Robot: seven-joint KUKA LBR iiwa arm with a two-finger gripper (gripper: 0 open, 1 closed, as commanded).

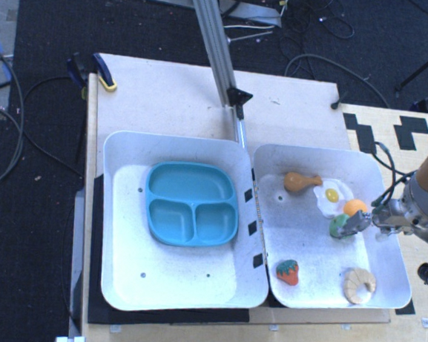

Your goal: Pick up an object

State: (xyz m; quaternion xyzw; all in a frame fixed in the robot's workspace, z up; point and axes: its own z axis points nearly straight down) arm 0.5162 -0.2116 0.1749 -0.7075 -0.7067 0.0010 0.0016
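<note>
The right bin (308,245) holds several toy foods. A brown drumstick (301,182) lies at its far side, with a fried egg (332,195) to the right of it. An orange ball (355,207) rests by the egg. Just below it sits a green piece (336,229). My gripper (353,223) reaches in from the right and is low over the green piece, touching or nearly touching it. A red strawberry (287,271) and a pale tan pastry (358,285) lie near the bin's front edge.
The left bin (123,233) carries a blue three-compartment plate (192,204). A slanted metal pole (217,48) rises behind the bins and ends at their shared wall. Cables hang from the arm at the right.
</note>
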